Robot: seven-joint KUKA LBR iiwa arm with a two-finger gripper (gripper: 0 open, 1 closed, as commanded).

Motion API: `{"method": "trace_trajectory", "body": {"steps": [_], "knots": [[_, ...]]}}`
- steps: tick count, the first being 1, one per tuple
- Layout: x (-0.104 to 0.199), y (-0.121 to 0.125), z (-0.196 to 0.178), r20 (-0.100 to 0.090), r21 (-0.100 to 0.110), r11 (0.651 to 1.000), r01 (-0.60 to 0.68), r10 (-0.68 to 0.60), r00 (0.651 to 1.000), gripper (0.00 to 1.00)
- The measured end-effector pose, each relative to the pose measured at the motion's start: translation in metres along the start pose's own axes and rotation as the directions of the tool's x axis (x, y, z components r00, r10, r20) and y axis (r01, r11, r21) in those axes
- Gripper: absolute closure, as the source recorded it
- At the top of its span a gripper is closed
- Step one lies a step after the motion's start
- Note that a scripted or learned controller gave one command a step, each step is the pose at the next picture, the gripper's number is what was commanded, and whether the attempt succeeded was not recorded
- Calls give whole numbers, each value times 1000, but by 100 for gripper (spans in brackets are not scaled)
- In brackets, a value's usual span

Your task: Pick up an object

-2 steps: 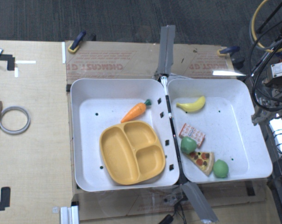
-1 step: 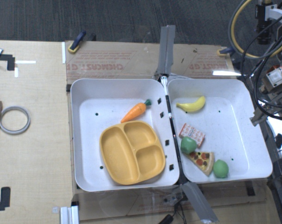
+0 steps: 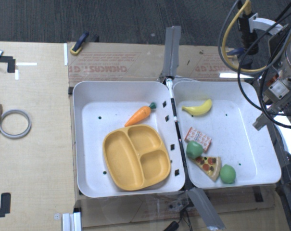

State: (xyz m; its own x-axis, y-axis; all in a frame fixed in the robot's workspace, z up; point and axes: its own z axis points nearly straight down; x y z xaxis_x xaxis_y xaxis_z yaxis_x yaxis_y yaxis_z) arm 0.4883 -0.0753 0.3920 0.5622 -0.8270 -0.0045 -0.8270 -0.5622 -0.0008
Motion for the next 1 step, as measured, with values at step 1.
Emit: {"method": "trace_trajectory", "body": {"steps": [1], "knots": [[-36, -13, -30, -2, 2, 898, 441, -441, 898, 100]]}}
